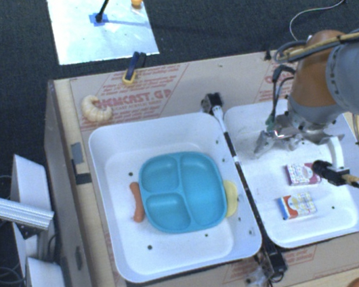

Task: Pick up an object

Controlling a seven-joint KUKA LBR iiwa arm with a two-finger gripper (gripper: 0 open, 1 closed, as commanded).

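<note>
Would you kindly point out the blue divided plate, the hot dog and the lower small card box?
blue divided plate [181, 191], camera view, centre ridge.
hot dog [136, 202], camera view, middle of its length.
lower small card box [296, 205], camera view, top face.

The divided plate [181, 192] is light blue and the sausage [136, 202] beside it is orange. Both bins [163, 130] are white. The two small cartons [296, 205] are white with red.

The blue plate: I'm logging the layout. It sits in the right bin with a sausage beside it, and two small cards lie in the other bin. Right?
Not quite. The camera view shows the blue plate in the left bin, not the right bin. The sausage is beside it, and the two cards lie in the right bin.
</note>
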